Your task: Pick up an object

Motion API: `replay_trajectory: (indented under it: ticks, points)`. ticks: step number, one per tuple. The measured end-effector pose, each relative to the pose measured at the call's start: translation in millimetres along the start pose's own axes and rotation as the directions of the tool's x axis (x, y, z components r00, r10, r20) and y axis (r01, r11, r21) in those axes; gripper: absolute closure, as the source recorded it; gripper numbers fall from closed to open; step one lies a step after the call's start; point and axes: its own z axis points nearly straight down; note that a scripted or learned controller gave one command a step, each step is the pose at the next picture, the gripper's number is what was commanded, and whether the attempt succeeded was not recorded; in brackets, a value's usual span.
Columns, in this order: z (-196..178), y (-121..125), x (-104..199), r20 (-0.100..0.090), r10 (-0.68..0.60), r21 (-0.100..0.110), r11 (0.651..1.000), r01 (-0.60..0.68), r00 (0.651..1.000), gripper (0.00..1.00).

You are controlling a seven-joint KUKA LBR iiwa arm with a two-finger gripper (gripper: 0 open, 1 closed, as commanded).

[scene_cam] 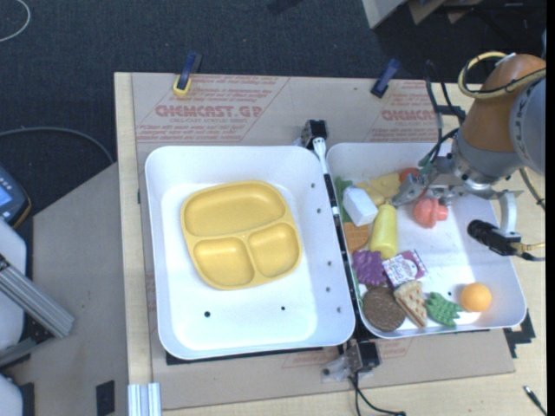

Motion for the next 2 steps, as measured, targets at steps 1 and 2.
replay_trajectory:
  ticks: [1,2]
  points:
    - [-11,1,0,0.001,0.000,-0.003,1.000,0.000,1.000,1.00]
    - [-75,1,-4,0.005,0.001,-0.012,1.000,-0.001,1.000,1.00]
